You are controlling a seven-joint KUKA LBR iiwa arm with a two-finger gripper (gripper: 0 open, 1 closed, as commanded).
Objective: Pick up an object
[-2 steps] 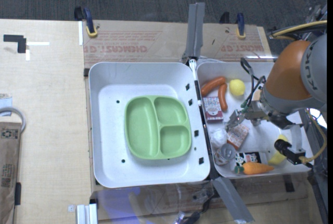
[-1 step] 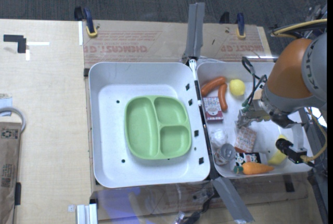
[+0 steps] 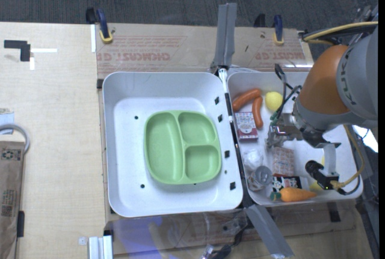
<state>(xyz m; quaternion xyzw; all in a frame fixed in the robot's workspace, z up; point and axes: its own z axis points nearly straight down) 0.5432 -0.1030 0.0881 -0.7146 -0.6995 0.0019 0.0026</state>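
The right bin (image 3: 236, 86) holds several small objects: two orange sausages (image 3: 248, 98), a yellow lemon (image 3: 274, 99), a red packet (image 3: 245, 124), a clear wrapped item (image 3: 259, 174), a patterned packet (image 3: 281, 161) and a carrot (image 3: 296, 195). My gripper (image 3: 276, 135) hangs over the middle of this bin, just above the patterned packet and right of the red packet. The arm's orange band (image 3: 325, 80) and grey wrist cover the bin's right part. Nothing shows between the fingers.
The left bin (image 3: 120, 131) holds a green divided plate (image 3: 182, 146). A grey divider post (image 3: 226, 35) stands between the bins at the back. Clamps (image 3: 103, 29) hold the cardboard backing. A brown paper bag (image 3: 11, 191) lies at the far left.
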